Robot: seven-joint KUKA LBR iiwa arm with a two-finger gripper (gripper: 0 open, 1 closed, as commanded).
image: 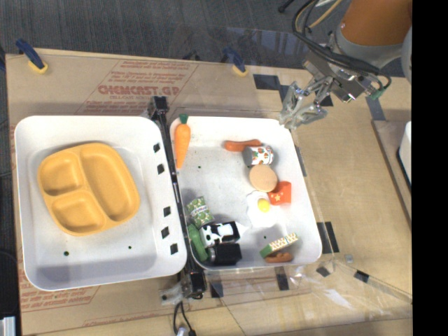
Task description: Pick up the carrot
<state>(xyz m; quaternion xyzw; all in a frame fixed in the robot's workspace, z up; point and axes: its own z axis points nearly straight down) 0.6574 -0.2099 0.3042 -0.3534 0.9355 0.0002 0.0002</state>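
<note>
Toy foods crowd the right bin (pixel 308 208): a fried egg (pixel 260 204), a red block (pixel 281 193), a small can (pixel 259 155). The orange carrot (pixel 182 141), green-topped, lies along the bin's wall at 10 o'clock. The gripper (pixel 297 112) hovers at 1 o'clock, finger state indiscernible. A yellow tray (pixel 87 187) fills the left bin (pixel 28 257).

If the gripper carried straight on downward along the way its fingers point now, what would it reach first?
Probably the top right corner rim of the right-hand white bin, since the gripper hangs just over it. The orange carrot with the green top lies far across that bin, against its left wall. Depth is hard to judge here.
</note>
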